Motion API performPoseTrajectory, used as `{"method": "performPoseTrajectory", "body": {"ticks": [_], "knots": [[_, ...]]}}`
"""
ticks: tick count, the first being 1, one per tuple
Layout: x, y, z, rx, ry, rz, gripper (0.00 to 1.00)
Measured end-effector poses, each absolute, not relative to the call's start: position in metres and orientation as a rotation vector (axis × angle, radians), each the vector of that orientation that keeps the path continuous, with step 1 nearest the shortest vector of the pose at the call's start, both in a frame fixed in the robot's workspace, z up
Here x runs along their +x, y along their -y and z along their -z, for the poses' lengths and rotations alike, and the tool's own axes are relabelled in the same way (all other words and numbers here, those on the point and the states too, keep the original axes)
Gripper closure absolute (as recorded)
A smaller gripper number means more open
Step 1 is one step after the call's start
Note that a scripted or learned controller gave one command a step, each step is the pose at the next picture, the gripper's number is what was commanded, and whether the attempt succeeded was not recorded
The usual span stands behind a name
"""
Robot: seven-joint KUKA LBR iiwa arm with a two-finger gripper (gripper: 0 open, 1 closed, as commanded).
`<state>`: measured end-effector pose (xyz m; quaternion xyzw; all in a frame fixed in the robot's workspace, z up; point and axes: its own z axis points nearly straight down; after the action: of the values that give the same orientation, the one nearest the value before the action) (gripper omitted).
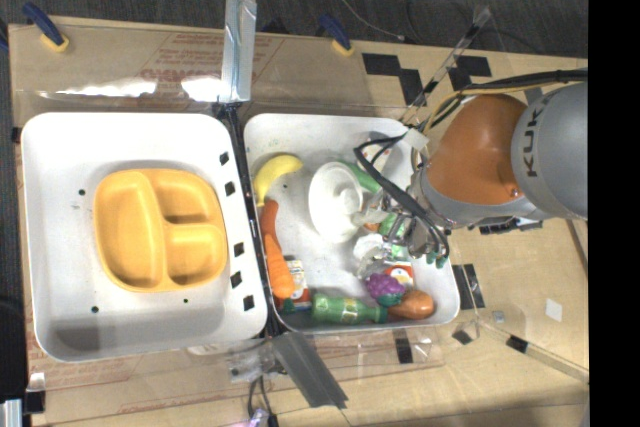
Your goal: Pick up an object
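One fixed camera looks down slantwise over both bins [40,215].

My gripper [392,233] is buried under my own wrist and cables, so finger state is unreadable. My arm [545,155] is cut off toward the right. The small items under the gripper near the right bin's [300,130] right wall are a cluttered blur; I can't tell them apart. The carrot [275,260] along that bin's left wall has its lower end hidden by a small label-like thing too small to tell. A blue clamp [45,25] at the bench's far left corner is too small to detail.
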<state>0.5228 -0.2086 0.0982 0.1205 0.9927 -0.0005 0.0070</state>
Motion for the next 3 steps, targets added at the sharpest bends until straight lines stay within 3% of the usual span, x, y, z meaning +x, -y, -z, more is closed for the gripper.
{"method": "performPoseTrajectory", "body": {"ticks": [1, 2, 3], "knots": [[0.523, 0.209, -0.098, 0.377, -3.105, 0.002, 0.00], [0.531, 0.202, -0.098, 1.090, -2.932, -0.004, 0.00], [0.483, 0.182, -0.098, 1.306, -2.836, -0.004, 0.00]]}}
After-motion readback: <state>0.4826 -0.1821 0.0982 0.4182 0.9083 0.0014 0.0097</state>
